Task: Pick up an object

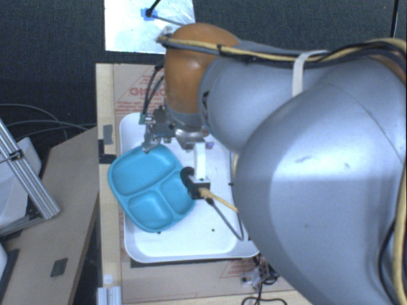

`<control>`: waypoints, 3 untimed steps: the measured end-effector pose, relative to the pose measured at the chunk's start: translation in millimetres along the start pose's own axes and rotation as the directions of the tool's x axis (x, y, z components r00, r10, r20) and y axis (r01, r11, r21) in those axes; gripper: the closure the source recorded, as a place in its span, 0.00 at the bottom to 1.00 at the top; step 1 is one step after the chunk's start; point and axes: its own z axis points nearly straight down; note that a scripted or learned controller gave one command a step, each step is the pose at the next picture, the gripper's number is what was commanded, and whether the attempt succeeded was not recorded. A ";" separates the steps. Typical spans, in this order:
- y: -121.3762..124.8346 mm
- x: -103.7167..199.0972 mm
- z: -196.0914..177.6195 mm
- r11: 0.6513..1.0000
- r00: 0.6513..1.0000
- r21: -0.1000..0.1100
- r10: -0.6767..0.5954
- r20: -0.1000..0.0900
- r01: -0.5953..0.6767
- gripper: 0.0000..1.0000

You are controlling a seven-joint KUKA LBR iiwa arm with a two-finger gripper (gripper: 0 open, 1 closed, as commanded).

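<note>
A blue divided plate [149, 186] with three compartments hangs tilted over the left part of the white bin [184, 246], and its left edge reaches out past the bin's left rim. My gripper [151, 143] is at the plate's far rim, shut on that rim, with a finger [148, 146] showing on the plate's edge. The orange band and the grey wrist stand directly above it. The big grey arm hides the right side of the bench.
The bin's white floor [203, 230] shows in front of and to the right of the plate. A cardboard sheet [130, 91] lies under the bin. An aluminium frame [25, 176] stands at the far left beyond the bench.
</note>
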 end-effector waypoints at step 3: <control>-30.9 5.2 -127.7 1.000 1.000 0.010 -0.006 -0.010 0.006 0.00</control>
